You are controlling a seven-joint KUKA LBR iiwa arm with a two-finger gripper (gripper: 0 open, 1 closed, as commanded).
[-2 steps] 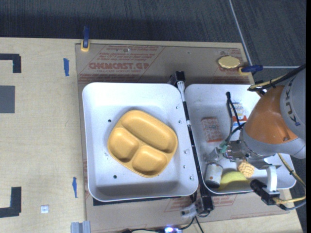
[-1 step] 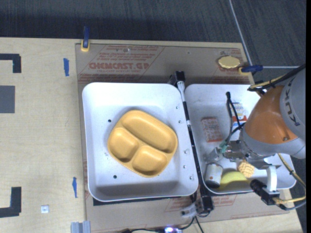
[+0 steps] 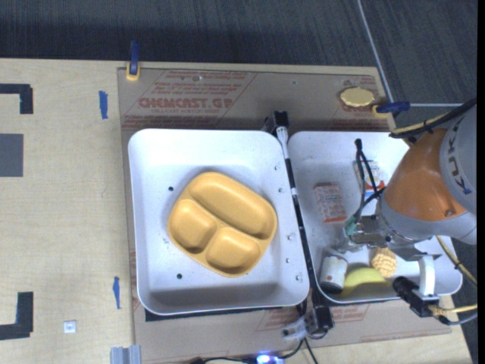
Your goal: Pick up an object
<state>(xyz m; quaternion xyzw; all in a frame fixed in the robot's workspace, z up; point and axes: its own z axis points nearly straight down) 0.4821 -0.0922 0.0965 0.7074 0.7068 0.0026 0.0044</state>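
In the right bin, my gripper hangs low near the front, below the orange band of the arm. Just in front of it lie a textured yellow lump, a yellow-green banana-shaped piece and a small white cylinder. The lump sits right at the gripper's lower edge, and I cannot see whether they touch. A red-and-white packet lies flat to the gripper's left, further back. The arm hides the bin's right part.
The left bin holds a large yellow divided dish. A round yellow disc rests on the cardboard behind the right bin. Black cables run along the arm, and a black part sticks out over the front rim.
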